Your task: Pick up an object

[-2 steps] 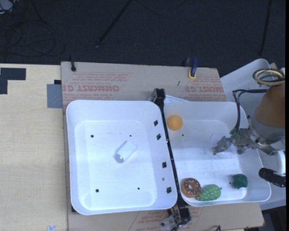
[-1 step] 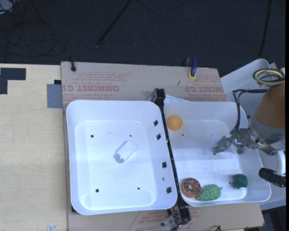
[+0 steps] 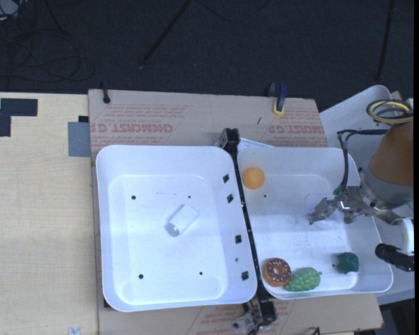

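Camera view, slanted look down on the bench. Landmark was the black divider running between the two white bins.

My gripper hung over the right bin, well right of the divider, about level with its middle. The fingers pointed left toward the divider, spread slightly apart. Nothing was between them; the white bin floor showed around the tips. My grey arm with its orange band came in from the right, farther from the divider than the gripper.

Things in the right bin: an orange ball sat just right of the divider, near its upper part, well apart from my gripper. A donut with brown icing lay near the divider's lower end, just right of it. A bumpy green fruit lay touching the donut on the side away from the divider. A small dark green piece sat farther right again, below my gripper and apart from it.

Left of the divider, the left bin held one small white block, tilted, near the bin's middle, well clear of the divider.
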You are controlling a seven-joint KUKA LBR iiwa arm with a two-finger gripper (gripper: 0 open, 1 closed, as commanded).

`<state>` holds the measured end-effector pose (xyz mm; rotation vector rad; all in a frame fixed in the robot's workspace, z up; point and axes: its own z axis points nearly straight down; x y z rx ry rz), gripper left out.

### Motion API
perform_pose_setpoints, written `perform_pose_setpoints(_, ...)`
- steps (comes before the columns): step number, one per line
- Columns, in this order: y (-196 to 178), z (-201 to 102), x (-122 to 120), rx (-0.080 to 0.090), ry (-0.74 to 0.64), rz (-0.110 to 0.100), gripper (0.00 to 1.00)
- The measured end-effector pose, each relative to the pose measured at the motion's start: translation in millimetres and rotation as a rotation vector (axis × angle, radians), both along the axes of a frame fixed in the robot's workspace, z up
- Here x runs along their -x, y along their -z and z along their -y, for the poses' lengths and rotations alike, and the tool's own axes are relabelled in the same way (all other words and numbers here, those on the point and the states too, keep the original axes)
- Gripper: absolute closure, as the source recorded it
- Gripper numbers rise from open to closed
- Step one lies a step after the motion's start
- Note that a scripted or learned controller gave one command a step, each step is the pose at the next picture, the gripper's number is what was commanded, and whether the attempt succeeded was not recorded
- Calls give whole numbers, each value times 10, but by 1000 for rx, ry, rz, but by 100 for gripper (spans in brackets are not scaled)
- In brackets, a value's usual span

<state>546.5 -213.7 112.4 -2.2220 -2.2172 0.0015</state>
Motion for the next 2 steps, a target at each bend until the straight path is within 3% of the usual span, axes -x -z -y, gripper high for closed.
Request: perform_pose_setpoints(2,0,0,0,0,0,0,0)
